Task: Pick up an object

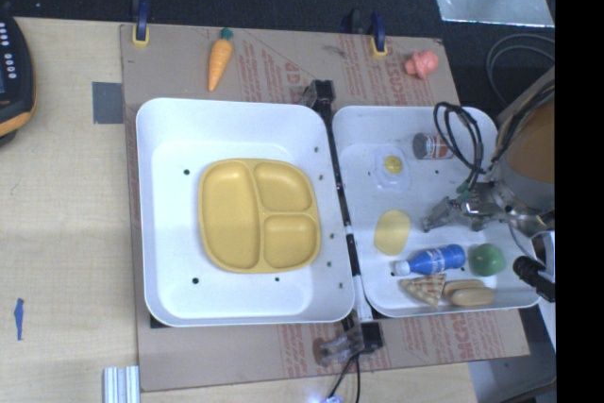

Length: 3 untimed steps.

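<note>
Bread-coloured food pieces lie at the near wall of the right bin, and that bin serves as the landmark for everything the task could take. Just behind them a blue bottle lies on its side, with a green ball at its right end and a pale yellow lump just to its left, toward the bin's middle. Farther back sit a small clear cup with a yellow spot and a small can near the far wall. Above the bin's right half hangs the pincer, its metal tips spread apart and holding nothing, pointing left toward the yellow lump and apart from it. By my reading the step in hand is the approach: nothing is lifted yet. The next move calls for lowering the open tips around one item, most likely the yellow lump or the bottle, then closing and raising. Left of the right bin, the other bin carries a yellow divided plate; beyond both, on the table, lie a toy carrot and a pink toy.
</note>
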Motion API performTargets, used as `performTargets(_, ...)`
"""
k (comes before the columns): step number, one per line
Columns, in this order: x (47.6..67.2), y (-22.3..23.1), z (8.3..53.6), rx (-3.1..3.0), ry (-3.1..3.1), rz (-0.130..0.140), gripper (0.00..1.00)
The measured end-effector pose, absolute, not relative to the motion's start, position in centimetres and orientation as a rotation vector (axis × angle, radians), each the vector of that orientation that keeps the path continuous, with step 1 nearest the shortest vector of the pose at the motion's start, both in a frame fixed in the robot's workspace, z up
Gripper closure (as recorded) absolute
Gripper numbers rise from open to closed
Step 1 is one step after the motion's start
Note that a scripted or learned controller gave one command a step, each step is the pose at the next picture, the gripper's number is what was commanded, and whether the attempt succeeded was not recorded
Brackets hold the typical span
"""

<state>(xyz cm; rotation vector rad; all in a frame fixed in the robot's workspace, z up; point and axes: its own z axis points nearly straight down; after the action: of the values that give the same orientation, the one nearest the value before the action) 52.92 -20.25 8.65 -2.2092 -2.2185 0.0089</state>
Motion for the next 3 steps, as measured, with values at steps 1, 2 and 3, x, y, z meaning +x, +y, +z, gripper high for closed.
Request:
performTargets(1,59.2,-19.8,9.3,-2.216,-2.232,-0.003,0.0)
performTargets(2,66.0,-21.2,10.7,-2.218,-2.233,-0.002,0.0)
performTargets(3,65.6,-17.7,11.4,-2.211,-2.227,0.003,0.0)
